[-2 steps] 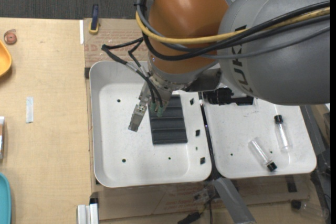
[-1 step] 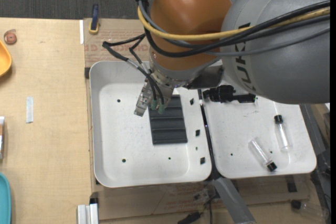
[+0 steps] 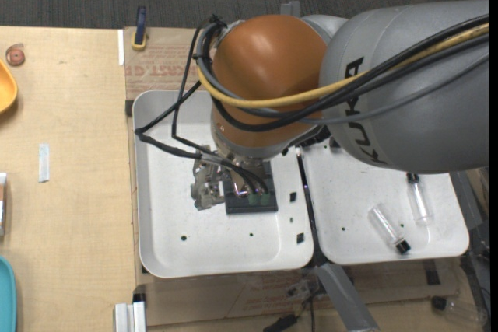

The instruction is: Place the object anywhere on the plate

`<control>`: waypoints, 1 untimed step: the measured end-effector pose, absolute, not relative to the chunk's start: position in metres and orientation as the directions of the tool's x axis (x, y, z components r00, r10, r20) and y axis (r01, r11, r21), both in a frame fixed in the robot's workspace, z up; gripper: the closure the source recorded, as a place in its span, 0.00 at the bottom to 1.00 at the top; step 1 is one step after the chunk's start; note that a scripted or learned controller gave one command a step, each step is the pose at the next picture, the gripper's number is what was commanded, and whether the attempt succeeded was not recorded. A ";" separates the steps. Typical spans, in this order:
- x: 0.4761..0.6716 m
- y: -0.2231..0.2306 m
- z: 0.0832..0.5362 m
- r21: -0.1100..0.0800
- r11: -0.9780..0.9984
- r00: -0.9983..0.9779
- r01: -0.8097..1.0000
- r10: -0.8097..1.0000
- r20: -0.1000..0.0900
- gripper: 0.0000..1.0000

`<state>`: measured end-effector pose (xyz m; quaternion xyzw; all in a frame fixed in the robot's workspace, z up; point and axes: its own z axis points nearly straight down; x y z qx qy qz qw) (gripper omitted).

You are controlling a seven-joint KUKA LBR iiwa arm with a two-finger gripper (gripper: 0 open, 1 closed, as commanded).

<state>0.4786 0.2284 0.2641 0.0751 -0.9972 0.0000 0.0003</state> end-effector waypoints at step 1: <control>0.538 0.175 0.275 0.001 0.905 -0.905 -0.426 -0.426 -0.002 1.00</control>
